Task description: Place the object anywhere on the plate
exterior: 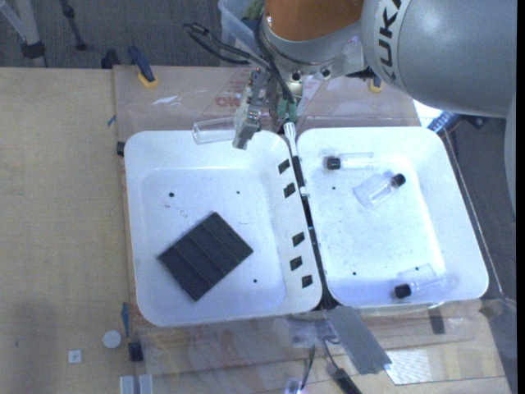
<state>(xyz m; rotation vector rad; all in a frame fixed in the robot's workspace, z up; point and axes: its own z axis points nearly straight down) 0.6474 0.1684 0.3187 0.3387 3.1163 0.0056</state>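
A dark grey ridged plate (205, 254) lies flat in the lower part of the left bin (131, 220). My gripper (243, 138) hangs over the far edge of that bin, close to the divide between the two bins. A clear vial (212, 130) sticks out sideways to the left from between its fingertips, and the gripper is shut on it. The vial is held well above and beyond the plate, near the bin's far rim.
The right bin (472, 245) holds three more clear vials with black caps: one at the far side (349, 162), one in the middle (379, 189), one at the near right corner (420, 286). A clear tub (238, 11) stands behind the bins.
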